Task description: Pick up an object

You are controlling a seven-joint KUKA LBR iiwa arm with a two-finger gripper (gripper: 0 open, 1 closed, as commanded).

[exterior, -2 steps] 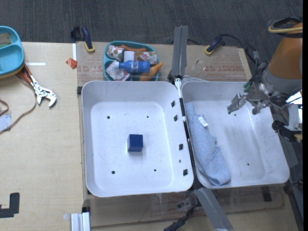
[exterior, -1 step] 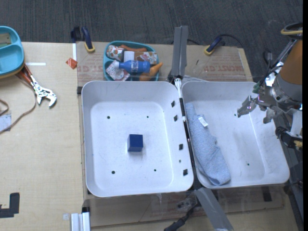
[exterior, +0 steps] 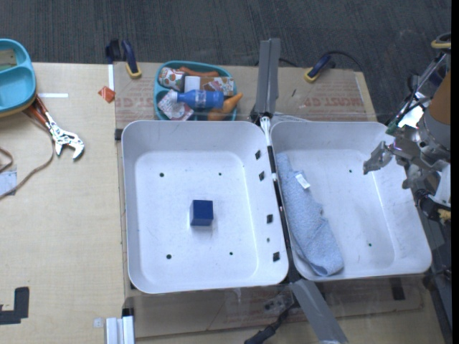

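The hand point(exterior: 391, 162) hovers at the right edge of the right bin point(exterior: 373, 256), grasping nothing; its fingers look spread apart, though the view there is cluttered. A grey-blue cloth point(exterior: 310, 224) lies to its left in the same bin. Farther left, well apart, a blue block point(exterior: 202, 213) sits in the left bin point(exterior: 143, 192).

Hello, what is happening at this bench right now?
A robot arm reaches in from the right, and its gripper hangs over the right bin, holding nothing. A light blue towel lies along that bin's left side. A blue block sits alone in the left bin. Nothing has been picked up yet.
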